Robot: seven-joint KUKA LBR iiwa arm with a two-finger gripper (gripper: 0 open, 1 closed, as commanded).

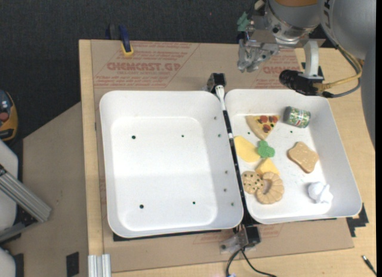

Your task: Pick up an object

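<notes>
The right bin (pixel 340 150) holds several toy foods: a pizza slice (pixel 262 125), a green can (pixel 296 116), a toast slice (pixel 302 156), a yellow cheese wedge (pixel 245 149), a green broccoli piece (pixel 265 148), a chocolate-chip cookie (pixel 251 181), a ridged pastry (pixel 271 188) and a white crumpled piece (pixel 319 193). My gripper (pixel 253 61) hangs high above the back edge of the right bin, behind the pizza slice, with nothing visible between its fingers. Its fingers point down and look close together.
The left bin (pixel 158 162) sits beside the right one, with a black clamp (pixel 215 81) at the back of their shared divider. A blue and yellow clip (pixel 125 42) stands on the cardboard base at the back left. Cables (pixel 340 85) run near the right bin's back right corner.
</notes>
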